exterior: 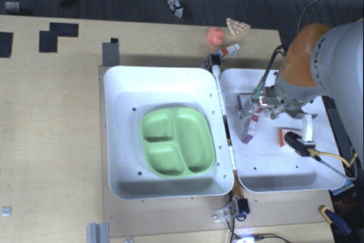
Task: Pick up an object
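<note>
Presently the end effector (257, 104) sits low in the right bin (318, 176), near its left wall; whether it is wide or narrow cannot be told. A purple tube (249, 129) lies slanted just beside it, with a small orange piece (281, 136) nearby. The left bin (122, 122) holds a green divided plate (176, 142).

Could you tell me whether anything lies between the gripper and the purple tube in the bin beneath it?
Nothing visible does. The gripper hangs at the upper end of the purple tube-shaped object in the shallow white bin; the small orange piece lies to one side, apart from both.
</note>
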Controlling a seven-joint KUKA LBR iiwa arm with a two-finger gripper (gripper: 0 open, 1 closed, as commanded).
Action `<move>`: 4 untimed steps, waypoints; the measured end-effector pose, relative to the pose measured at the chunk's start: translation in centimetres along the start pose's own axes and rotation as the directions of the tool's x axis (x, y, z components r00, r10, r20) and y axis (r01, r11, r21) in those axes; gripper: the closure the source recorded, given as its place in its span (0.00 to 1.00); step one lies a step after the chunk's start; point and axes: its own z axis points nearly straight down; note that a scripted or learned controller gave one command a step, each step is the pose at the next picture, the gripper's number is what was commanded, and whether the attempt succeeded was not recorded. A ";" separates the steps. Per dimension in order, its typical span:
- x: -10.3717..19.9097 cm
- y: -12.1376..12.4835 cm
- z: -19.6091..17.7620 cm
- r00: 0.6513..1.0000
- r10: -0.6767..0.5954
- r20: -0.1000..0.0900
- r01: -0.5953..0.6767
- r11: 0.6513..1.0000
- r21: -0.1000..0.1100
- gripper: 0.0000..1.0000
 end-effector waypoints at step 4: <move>1.1 -2.3 -0.4 1.000 0.001 0.002 -0.001 1.000 -0.008 1.00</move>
